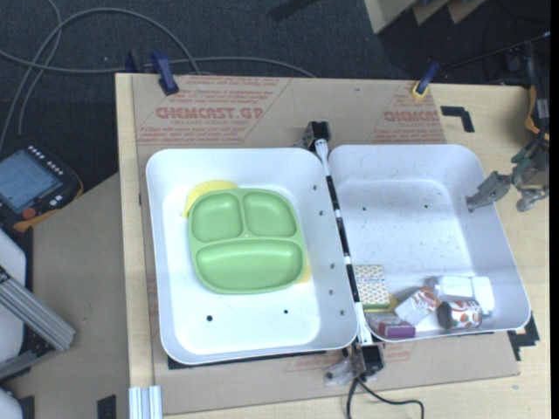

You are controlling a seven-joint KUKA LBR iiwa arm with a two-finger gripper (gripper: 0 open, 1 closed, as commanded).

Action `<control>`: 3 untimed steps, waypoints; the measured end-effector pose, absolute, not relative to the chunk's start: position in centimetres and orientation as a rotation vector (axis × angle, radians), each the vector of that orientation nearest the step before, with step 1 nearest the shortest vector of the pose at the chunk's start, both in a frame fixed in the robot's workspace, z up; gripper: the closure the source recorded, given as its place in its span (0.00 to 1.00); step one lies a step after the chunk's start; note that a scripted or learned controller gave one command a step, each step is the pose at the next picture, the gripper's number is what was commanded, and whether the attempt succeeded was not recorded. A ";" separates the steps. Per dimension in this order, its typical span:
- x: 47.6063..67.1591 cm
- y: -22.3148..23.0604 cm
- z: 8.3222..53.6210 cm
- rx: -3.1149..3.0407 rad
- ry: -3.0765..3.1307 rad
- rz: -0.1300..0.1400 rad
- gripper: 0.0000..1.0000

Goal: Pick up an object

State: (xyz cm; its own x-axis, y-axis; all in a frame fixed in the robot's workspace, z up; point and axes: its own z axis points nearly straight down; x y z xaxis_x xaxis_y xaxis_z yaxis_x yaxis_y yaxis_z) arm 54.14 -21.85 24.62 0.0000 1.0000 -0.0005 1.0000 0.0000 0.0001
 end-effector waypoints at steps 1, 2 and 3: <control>51.7 -17.1 15.4 2.221 2.223 -0.001 0.00; 48.2 -17.3 8.6 2.214 2.216 0.006 0.00; 48.2 -17.4 9.6 2.214 2.211 0.006 1.00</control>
